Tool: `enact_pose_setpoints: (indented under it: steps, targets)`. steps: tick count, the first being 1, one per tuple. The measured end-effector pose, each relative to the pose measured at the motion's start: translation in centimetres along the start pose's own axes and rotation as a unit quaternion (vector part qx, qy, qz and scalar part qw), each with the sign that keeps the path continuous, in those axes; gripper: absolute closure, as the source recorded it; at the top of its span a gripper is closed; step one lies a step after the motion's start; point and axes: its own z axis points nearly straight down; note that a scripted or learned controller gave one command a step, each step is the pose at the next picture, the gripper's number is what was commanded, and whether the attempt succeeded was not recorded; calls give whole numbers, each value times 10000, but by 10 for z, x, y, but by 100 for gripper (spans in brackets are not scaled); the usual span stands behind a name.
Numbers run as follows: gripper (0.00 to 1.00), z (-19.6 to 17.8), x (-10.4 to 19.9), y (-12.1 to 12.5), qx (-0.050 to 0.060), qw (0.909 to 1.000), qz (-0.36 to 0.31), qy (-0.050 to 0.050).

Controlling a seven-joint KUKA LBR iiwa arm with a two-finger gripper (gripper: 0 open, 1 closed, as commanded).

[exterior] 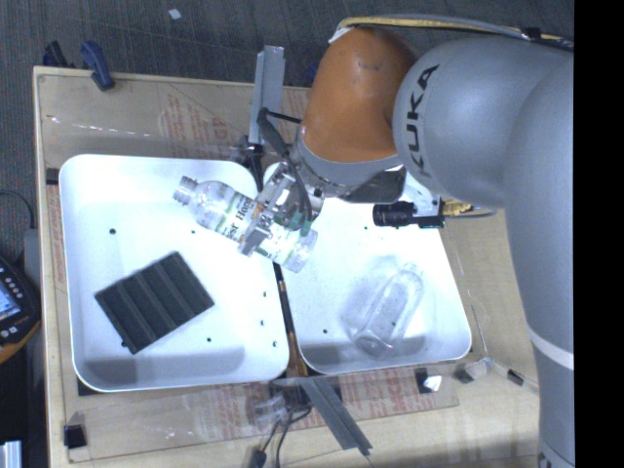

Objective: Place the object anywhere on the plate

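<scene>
A clear plastic bottle (216, 206) with a printed label lies tilted, cap toward the upper left, above the divider between the two bins. My gripper (270, 215) is shut on the bottle's lower half, with one finger on each side of it. The bottle's base end (298, 250) sticks out past the fingers over the right bin. The plate (154, 300), a dark grey ribbed rectangle, lies flat in the left bin (70, 261), below and left of the bottle and apart from it.
A transparent plastic container (386, 306) lies in the right bin (458, 330). The arm's orange band and grey body (439, 115) cover the upper right. Clamps and metal brackets (322, 412) sit at the bench's front edge between the bins.
</scene>
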Motion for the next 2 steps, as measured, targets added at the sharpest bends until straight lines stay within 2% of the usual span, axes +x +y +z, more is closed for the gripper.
enact_pose_setpoints:
  steps: [1, 2]
  targets:
    - [100, -30, -9, -6, 6, 9998, 217, -10]
    - [100, -58, 31, 2, 7, 9979, 645, 3]
